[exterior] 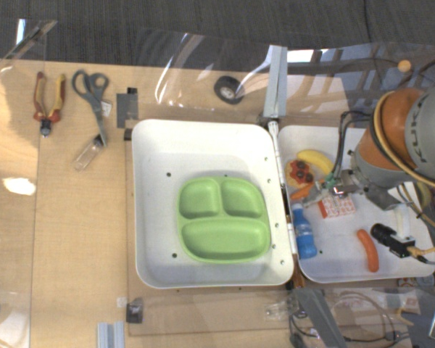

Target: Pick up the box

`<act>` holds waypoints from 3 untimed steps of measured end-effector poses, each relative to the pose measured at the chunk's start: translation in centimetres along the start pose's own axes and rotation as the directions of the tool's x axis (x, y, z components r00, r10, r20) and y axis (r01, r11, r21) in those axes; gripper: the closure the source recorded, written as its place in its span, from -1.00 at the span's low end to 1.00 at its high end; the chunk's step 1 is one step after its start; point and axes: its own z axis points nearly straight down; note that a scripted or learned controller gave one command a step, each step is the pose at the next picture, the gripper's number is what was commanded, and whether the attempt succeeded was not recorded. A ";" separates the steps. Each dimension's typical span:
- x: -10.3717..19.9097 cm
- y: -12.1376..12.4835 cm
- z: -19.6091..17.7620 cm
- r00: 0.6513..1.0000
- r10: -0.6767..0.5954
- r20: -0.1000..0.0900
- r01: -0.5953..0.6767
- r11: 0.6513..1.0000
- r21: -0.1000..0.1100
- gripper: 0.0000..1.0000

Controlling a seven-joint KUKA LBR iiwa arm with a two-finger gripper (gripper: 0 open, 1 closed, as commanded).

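Box, white with red print: lying flat in right bin, near the middle, between blue bottle and orange carrot-like piece. Gripper: low over the bin, just above the box's upper edge; finger state cannot be told. Banana at the bin's far side. Green divided tray in left bin.
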 end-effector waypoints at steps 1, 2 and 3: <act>0.3 0.4 0.0 1.000 0.026 0.002 -0.026 1.000 0.003 -1.00; 0.3 1.6 0.1 1.000 0.011 -0.002 -0.011 1.000 0.007 -1.00; 1.5 -1.3 -0.2 1.000 -0.015 0.003 0.015 1.000 -0.008 -1.00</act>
